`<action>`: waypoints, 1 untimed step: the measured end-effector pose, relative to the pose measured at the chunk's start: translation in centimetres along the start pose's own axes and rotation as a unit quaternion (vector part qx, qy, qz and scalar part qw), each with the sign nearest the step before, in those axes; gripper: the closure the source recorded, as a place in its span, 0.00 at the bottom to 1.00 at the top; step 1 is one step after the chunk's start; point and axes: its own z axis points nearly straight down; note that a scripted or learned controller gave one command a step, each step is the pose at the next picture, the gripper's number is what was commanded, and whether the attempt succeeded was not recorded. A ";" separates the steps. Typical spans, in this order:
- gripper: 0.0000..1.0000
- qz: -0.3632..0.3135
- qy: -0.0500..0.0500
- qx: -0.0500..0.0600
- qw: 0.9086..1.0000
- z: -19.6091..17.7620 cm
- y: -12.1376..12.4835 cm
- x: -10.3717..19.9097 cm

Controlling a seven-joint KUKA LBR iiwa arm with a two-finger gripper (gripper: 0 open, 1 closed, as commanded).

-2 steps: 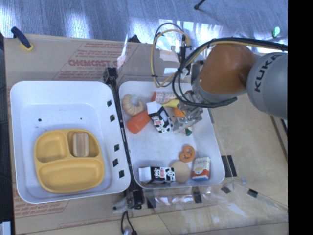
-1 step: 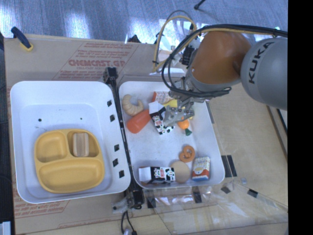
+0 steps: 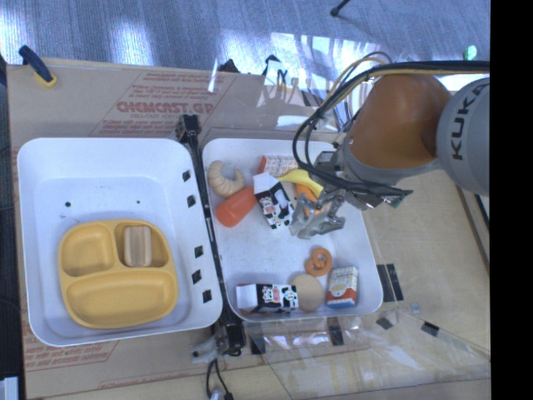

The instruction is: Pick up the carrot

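Note:
An orange-red, stubby tapered piece that I take for the carrot (image 3: 236, 207) lies in the upper left of the right bin (image 3: 366, 248), just below a pale croissant (image 3: 225, 176). My gripper (image 3: 316, 220) hangs low over the bin's middle right, about a hand's width to the right of that piece, with a cow-patterned carton (image 3: 275, 207) in between. A small orange bit (image 3: 306, 193) shows right by the gripper, beside a yellow banana (image 3: 296, 177); what it is stays unclear. The arm's orange band hides the bin's upper right corner.
Along the right bin's front edge lie a second cow-patterned carton (image 3: 266, 297), a tan bun (image 3: 309, 291), a small juice box (image 3: 342, 285) and a pretzel (image 3: 317, 262). The left bin (image 3: 50, 165) holds a yellow divided plate (image 3: 117, 294) with a tan block (image 3: 136, 245).

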 end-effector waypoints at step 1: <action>1.00 -0.051 -0.001 0.004 0.999 -6.8 0.1 0.7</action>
